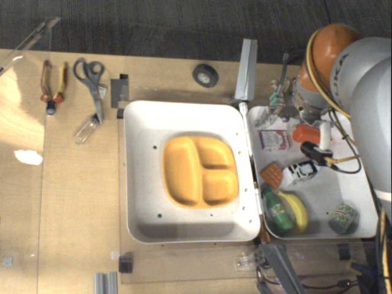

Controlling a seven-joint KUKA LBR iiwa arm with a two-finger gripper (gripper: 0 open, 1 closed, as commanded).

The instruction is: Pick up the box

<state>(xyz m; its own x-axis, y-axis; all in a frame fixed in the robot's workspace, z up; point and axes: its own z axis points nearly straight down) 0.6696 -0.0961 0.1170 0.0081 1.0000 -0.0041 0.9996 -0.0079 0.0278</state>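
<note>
A small white and purple box (274,139) lies flat in the far left part of the right bin (358,192). The gripper (283,101) hangs over that bin's far edge, just beyond the box and apart from it. The grey arm with its orange band (327,45) comes in from the upper right. Nothing shows in the gripper.
Around the box in the right bin lie a red-orange item (305,133), a black and white object (302,171), an orange block (271,175), a green bottle (278,212), a banana (296,209) and a green can (343,218). The left bin (141,164) holds a yellow divided tray (199,170).
</note>
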